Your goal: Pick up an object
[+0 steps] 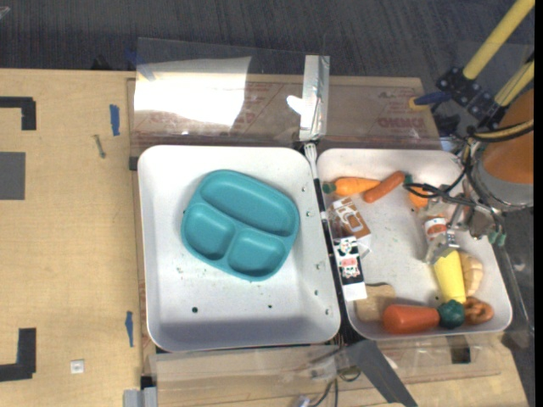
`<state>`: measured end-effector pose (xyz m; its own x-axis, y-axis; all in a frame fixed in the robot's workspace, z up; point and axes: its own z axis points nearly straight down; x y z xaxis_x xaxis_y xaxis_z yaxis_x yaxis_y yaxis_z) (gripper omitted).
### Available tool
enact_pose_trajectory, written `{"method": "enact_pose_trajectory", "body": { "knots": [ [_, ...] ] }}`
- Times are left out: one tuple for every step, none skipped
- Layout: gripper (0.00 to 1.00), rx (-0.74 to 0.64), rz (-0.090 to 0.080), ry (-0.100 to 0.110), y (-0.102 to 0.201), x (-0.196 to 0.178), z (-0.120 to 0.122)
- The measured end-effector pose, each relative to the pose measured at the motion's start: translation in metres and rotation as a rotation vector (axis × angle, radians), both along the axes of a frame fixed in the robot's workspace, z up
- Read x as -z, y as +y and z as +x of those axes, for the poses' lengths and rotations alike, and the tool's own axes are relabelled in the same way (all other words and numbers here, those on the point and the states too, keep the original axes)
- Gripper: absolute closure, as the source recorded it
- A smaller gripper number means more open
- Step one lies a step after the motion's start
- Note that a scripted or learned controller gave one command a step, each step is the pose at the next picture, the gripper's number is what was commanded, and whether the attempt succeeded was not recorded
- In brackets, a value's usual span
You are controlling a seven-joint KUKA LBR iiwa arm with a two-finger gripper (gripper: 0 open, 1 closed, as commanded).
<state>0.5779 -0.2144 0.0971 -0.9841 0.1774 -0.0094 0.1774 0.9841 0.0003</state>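
The right bin [390,227] holds several toy foods. An orange carrot [383,186] and a second orange piece [352,185] lie at its far left. A yellow corn-like piece [449,276] stands near the right wall, with a small white and orange item [435,230] just above it. Along the front lie a red-orange piece [409,316], a dark green piece [452,314] and a brown pretzel shape [480,310]. My gripper [458,220] hangs low over the right side of this bin, just above the yellow piece, below the orange band [513,155].
The left bin [161,295] holds a teal divided plate [241,222]. Small printed packets [349,242] lie along the divider between the bins. Cables [437,192] trail across the right bin's far right corner. A clear panel [221,100] stands behind the bins.
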Motion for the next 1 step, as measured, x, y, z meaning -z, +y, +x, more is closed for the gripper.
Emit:
{"method": "enact_pose_trajectory", "body": {
  "knots": [
    [0.0, 0.004, 0.007, 0.01, -0.004, 0.0081, 0.0107]
  ]
}}
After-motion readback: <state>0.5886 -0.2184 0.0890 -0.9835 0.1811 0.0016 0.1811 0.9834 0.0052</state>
